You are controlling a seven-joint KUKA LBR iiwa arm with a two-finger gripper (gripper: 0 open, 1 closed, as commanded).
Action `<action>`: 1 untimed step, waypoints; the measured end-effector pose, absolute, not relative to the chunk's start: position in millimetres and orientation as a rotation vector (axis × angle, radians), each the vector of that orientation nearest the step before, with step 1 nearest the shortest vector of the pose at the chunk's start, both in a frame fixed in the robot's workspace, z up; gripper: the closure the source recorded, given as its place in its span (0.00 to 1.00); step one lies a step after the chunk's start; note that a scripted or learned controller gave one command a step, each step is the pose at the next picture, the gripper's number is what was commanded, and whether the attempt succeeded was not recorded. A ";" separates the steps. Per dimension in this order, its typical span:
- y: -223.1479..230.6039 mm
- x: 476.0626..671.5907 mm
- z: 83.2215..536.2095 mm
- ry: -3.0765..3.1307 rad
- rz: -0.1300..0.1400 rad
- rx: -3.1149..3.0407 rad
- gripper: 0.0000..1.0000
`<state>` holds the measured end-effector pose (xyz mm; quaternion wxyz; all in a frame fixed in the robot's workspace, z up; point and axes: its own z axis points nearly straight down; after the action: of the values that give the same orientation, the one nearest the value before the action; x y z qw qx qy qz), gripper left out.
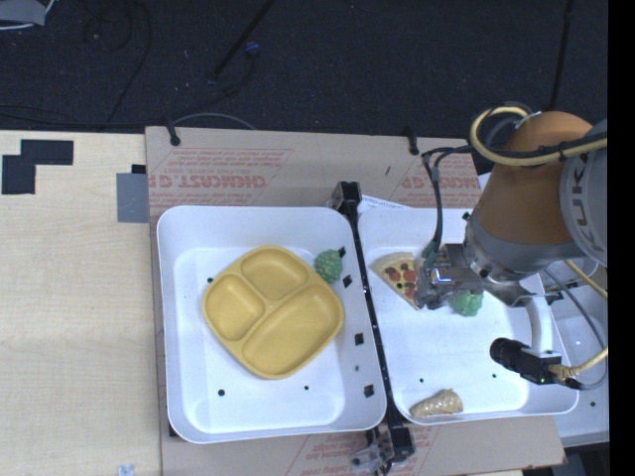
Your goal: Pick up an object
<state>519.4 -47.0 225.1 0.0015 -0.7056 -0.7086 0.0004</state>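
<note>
My gripper [437, 288] hangs low over the right bin [466, 375], near its upper middle. A toy pizza slice [399, 274] lies just left of the gripper, touching or nearly touching it. A green broccoli-like piece [466, 302] sits just right of it, partly hidden by the wrist. At the right bin's front edge lies a tan cone-shaped piece [438, 403]. In the left bin [189, 365] rests a yellow divided plate [273, 310], with a second green broccoli piece [328, 263] beside its upper right corner.
A black divider [363, 315] runs between the two bins. Cardboard [258, 172] lies under both bins, and the pale wooden bench [69, 315] extends to the left. The arm's body covers the right bin's upper right corner.
</note>
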 end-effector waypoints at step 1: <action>4.2 521.1 232.6 -2.223 0.002 -2.216 1.00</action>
<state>521.1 4.2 232.6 0.0014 -0.7060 -0.7082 0.0007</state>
